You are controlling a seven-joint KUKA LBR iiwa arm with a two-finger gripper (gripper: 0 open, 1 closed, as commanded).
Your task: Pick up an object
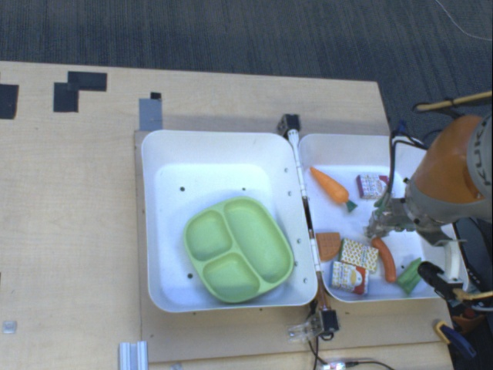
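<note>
While the end effector (383, 223) hangs over the chilli (385, 258) near the bench's right edge, finger state indeterminable; risk: crowding cartons (356, 265) block the grasp.

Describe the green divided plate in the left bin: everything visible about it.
The green divided plate is pale green, looks like matte plastic, and is a rounded rectangle with a raised rim and three compartments: one large one on the right side and two smaller ones on the left. It lies flat, right side up, turned at an angle on the floor of the left bin, toward the near right corner. Its compartments hold nothing, and only the bin touches it.
</note>
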